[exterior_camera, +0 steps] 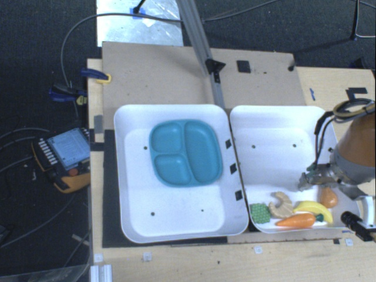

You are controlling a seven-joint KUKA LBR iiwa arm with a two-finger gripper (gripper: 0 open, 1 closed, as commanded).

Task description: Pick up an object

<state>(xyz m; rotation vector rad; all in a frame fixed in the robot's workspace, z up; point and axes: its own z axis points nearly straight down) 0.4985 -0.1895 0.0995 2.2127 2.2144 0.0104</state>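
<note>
Several toy foods lie along the near edge of the right bin (276,134): a green piece (259,212), a beige piece (282,202), a yellow banana (314,208), an orange carrot (296,220) and a small orange-brown piece (329,198). My gripper (316,180) hangs low at the bin's right side, just above the banana and touching or nearly touching the orange-brown piece. The arm's orange band (358,148) rises behind it and hides the bin's right wall. Nothing shows as lifted.
The left bin (135,210) holds a blue divided plate (186,153). A metal pole (200,37) slants down to the seam between the bins. A handheld device (66,157) and cables lie on the floor at left.
</note>
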